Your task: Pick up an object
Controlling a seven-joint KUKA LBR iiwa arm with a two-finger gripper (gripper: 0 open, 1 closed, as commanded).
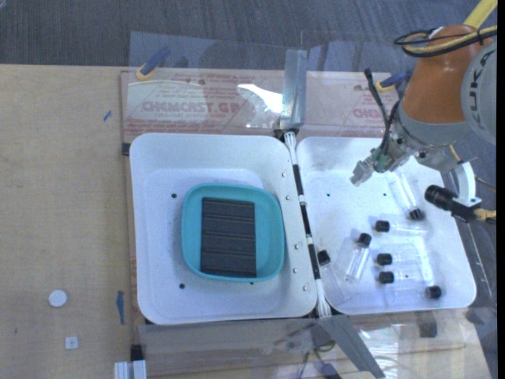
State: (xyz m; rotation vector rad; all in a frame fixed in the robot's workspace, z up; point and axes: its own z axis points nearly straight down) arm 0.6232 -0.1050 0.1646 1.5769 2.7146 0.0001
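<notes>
Gripper (368,169) hangs low over the far part of the bin on the right (331,204) as I look at it. From this angle I cannot tell whether it is spread or closed, and I see nothing caught in it. It sits at the end of the grey arm, whose orange band (438,85) shows at the upper right. The things to be picked up, small clear vials with black caps, all lie on that bin's floor, nearer to me than the gripper and apart from it. One clear vial (402,192) lies just beside the gripper, on the side toward the arm, with its cap pointing toward me. Another vial (355,260) lies tilted near the middle of the bin with its black cap (364,238) at the far end. Several more black caps are scattered around it, among them one by the dividing wall (323,257) and one in the near right corner (433,292). Their glass bodies are hard to make out against the white. The left bin (150,212) holds a teal tray (189,235) with a dark ribbed block (229,237) lying flat inside it. Behind both bins lies a clear sheet (197,105) with printed lettering. Out on the tan surface (55,172), well apart from the bins, sit a small white disc (57,298) and a tiny square piece (71,342).
</notes>
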